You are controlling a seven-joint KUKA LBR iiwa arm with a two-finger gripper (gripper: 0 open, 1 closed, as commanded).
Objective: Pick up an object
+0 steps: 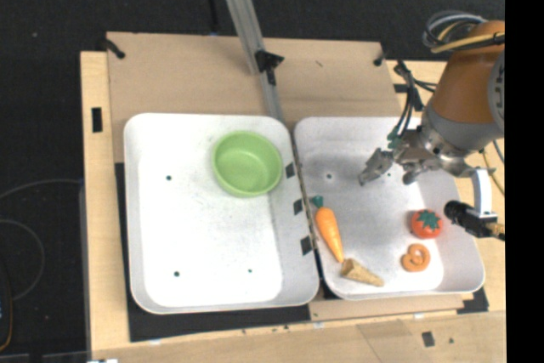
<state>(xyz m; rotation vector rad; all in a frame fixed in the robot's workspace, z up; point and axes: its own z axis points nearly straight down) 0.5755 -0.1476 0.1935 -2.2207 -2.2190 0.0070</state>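
My gripper (391, 169) hangs over the middle of the right bin (357, 140), fingers spread apart with nothing between them. Below and left of it an orange carrot (329, 232) with a green top lies by the bin's left wall. A tan cone-shaped piece (361, 272) rests at the carrot's lower end. A red tomato (427, 223) sits to the lower right of the gripper, and an orange pretzel (416, 258) lies just below the tomato. A green bowl (247, 163) stands in the left bin (170, 225), near its upper right corner.
A grey metal pole (242, 13) slants from the top of the view down to the gap between the bins. The arm's orange-banded wrist (467, 89) stands over the right bin's upper right corner. A black fitting (467, 217) juts out beside the tomato.
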